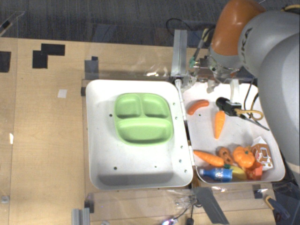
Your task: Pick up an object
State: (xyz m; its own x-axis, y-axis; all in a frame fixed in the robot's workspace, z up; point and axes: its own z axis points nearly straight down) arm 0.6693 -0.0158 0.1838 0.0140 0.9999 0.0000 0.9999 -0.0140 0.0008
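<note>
The end effector hung beyond the lone carrot, by the far rim of the right bin, and honestly I couldn't tell if it was spread or closed. A red sausage lay just left of that carrot and a second carrot nearer the camera. Well to its left sat a green plate.

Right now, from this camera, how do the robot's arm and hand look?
The arm is a thick, rounded grey shell with a glossy orange band above the wrist. The hand below it is small, of pale grey metal, with thin dark cables running to it.
</note>
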